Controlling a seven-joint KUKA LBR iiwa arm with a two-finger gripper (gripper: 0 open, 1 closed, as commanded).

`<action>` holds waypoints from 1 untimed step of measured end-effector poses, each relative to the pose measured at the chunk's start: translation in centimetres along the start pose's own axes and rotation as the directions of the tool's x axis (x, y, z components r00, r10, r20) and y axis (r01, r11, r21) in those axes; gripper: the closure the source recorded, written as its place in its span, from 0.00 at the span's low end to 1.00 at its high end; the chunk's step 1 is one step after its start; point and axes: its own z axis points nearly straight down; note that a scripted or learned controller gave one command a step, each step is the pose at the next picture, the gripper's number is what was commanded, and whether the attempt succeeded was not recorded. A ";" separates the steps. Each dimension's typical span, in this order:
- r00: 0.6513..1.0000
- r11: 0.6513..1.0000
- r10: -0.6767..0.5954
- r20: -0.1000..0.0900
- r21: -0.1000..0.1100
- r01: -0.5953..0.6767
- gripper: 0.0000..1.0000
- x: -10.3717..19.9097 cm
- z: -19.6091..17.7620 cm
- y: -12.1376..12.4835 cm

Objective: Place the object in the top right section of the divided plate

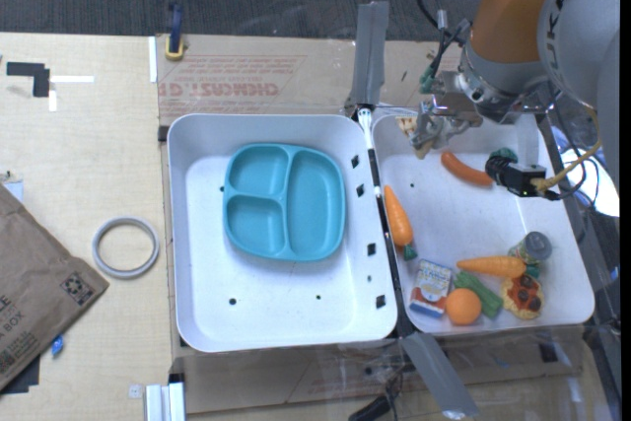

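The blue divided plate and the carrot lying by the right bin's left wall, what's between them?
In the camera view, bare white floor of the left bin, then the two bins' adjoining walls, separate the divided plate from the carrot.

My divided plate looks like smooth turquoise plastic with a soft sheen. Both white bins seem glossy moulded plastic. The surface on the left reads as pale matt wood, with brown cardboard at the far side. My arm's orange band shines like polished plastic.
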 end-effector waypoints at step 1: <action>0.988 0.988 -0.156 -0.001 -0.001 0.156 1.00 4.3 3.7 -3.5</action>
